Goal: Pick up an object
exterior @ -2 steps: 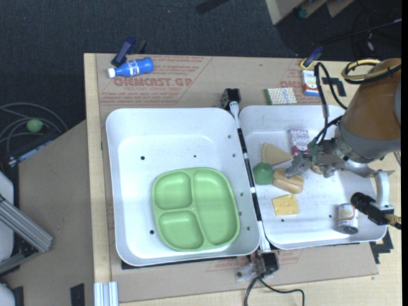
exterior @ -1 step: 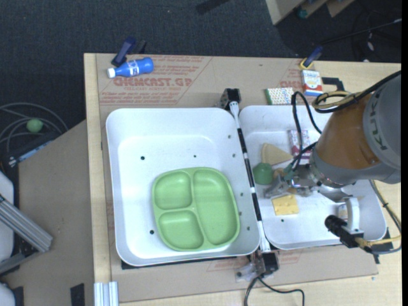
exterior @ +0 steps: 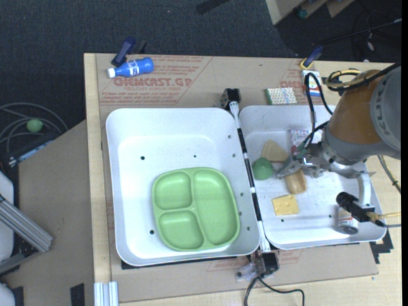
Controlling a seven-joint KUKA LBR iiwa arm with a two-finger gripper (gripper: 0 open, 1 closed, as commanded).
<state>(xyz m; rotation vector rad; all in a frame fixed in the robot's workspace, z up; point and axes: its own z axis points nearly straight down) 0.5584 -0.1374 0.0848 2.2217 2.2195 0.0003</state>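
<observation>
The left bin [exterior: 127,139] carries a green divided plate [exterior: 194,208]. In the right bin [exterior: 319,234] the gripper [exterior: 293,166] hangs low (whether it grips anything I cannot tell). It looks like the reaching stage, and next it must settle squarely over the tan block [exterior: 295,183] just beside it.

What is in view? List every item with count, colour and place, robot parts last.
left bin: one, white, left on the bench
right bin: one, white, beside the left bin
divided plate: one, green, in the left bin
ball: one, green, right bin, near its left wall
block: one, yellow, right bin, nearer the front than the ball
tan pieces: two, right bin, close by the gripper
bottle: one, blue and white, lying at the bench's far left corner
arm: one, grey with orange band, reaching in from the right
gripper: one, low in the right bin, right of the ball
</observation>
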